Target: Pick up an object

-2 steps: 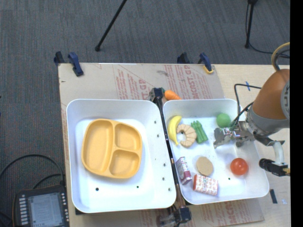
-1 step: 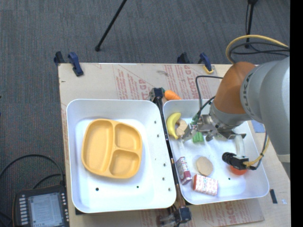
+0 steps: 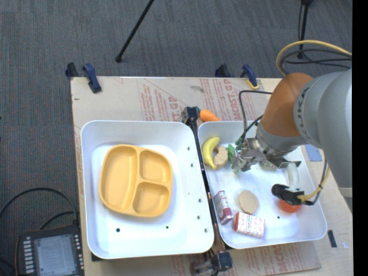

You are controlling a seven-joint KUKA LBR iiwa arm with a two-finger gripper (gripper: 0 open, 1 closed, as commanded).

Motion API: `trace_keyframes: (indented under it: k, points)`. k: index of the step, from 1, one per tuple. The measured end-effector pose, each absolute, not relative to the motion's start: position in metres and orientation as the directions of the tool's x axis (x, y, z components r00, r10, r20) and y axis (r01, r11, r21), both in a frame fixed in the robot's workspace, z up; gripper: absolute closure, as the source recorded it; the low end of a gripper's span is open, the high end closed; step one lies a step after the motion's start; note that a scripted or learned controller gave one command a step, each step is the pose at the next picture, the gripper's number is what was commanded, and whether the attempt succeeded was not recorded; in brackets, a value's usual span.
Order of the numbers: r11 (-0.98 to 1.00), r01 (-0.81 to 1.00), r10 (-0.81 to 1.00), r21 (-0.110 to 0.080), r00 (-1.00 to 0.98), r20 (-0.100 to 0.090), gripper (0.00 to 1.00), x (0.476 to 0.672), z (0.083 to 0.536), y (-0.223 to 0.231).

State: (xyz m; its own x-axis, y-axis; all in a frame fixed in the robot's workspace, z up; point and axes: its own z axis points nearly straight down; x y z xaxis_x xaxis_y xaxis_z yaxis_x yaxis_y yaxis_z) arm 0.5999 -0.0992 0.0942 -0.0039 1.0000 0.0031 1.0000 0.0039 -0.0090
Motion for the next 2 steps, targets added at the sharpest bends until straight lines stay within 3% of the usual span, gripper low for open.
trace_keyframes:
  k: [1,2]
  points:
    - [0.004,1.0,1.0,-0.009,-0.004,0.003,0.0,0.5999,0.0941,-0.0992]
    - [0.005,1.0,1.0,-0.013,-0.005,0.005,1.0,0.5995,0.1023,-0.0991]
